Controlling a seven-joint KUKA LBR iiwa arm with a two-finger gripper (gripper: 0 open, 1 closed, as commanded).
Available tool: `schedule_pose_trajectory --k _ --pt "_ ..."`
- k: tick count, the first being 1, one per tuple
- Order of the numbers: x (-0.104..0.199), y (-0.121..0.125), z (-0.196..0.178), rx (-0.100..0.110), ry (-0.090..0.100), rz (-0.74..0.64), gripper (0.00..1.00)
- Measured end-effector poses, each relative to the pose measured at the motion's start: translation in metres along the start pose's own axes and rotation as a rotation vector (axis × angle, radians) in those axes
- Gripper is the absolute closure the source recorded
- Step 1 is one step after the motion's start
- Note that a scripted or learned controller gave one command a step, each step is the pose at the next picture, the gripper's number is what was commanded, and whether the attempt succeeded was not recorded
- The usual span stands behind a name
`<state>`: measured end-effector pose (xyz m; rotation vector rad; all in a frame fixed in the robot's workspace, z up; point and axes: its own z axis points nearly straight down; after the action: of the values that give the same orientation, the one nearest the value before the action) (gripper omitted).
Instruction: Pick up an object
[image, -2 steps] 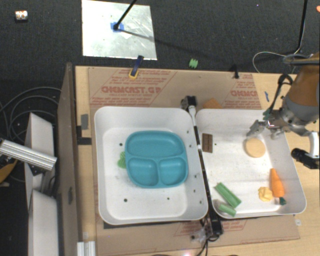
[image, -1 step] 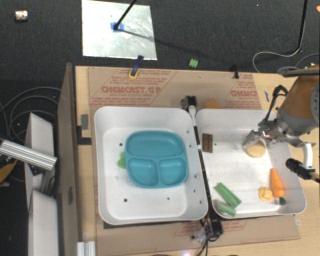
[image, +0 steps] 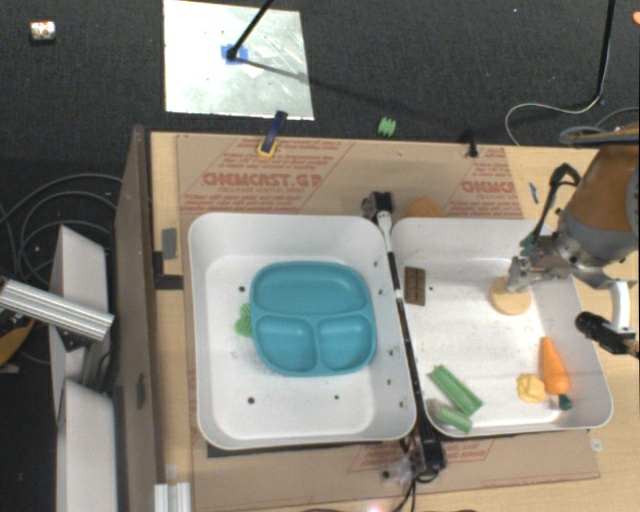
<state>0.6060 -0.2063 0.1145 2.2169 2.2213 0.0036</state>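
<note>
Camera view, going near to far: green pieces are lying at the near edge of the right bin, with a small yellow item and a carrot sitting close together near the right corner. Left bin is holding a teal divided plate, with a green scrap peeking out at its left side. Farther back in the right bin, a tan round disc is lying flat, and the gripper is hovering just over its far edge, seemingly touching or nearly so. Can't tell whether it is gripping or released; nothing is visibly being held. Risks, as I'm judging it: the disc is looking flat and low, so a closing grasp is likely sliding off the top; it's also sitting near the bin's right wall, so a push could shove it away instead of lifting it.
</note>
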Motion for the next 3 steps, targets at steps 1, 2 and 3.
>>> schedule_pose_trajectory --k 1,2,3 --pt "0.0 -0.02 0.003 0.004 0.0 0.001 1.0" --pt "0.0 -0.019 0.003 0.002 0.0 0.001 0.0" --pt "0.0 0.003 -0.012 -0.001 0.0 -0.003 0.0"
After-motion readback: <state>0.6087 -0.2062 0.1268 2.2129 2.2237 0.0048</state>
